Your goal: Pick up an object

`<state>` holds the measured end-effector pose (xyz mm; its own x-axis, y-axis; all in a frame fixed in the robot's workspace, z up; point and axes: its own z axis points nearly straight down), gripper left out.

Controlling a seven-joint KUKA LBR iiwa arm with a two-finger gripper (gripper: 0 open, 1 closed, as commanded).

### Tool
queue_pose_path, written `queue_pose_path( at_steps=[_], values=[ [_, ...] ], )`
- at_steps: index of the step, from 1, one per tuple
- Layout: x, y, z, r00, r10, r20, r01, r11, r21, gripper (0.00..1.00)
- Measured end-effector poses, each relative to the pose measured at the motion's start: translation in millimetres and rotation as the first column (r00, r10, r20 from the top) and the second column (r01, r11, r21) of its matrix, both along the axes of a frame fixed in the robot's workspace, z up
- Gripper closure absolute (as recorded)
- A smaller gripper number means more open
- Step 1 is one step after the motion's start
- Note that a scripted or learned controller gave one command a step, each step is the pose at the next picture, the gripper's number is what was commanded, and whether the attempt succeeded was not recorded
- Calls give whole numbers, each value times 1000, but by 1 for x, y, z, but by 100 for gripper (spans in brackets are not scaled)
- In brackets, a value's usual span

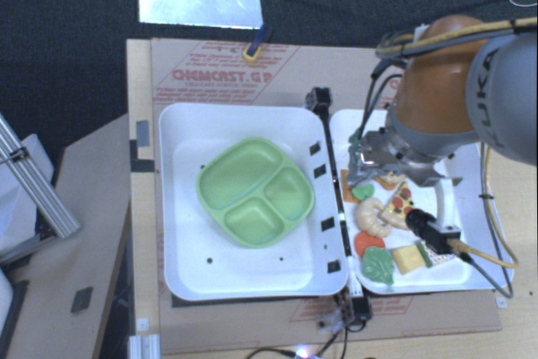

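The right bin [471, 277] holds several toy foods. They include a small green piece [363, 192], a cream shrimp-like piece [372, 216], a pizza slice [399, 203], a red tomato [368, 243], a leafy green piece [377, 266] and a yellow cheese block [408, 258]. My gripper [363, 172] hangs low over the bin's upper left part, just above the small green piece and beside an orange cracker [389, 179]. The wrist hides its tips.
The left bin [185, 265] carries a green divided plate [255, 192]. A black-clipped divider [329, 181] runs between the bins. The bulky arm [445, 88] covers the right bin's far half. A yellow cable [483, 252] trails across that bin's right side.
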<state>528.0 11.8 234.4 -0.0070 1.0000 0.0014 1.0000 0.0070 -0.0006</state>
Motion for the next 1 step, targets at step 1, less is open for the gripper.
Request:
queue_pose_path(
  at_steps=[1],
  values=[
    [2,-4,0,1000,-5,2,5,1000,-1,100]
  ],
)
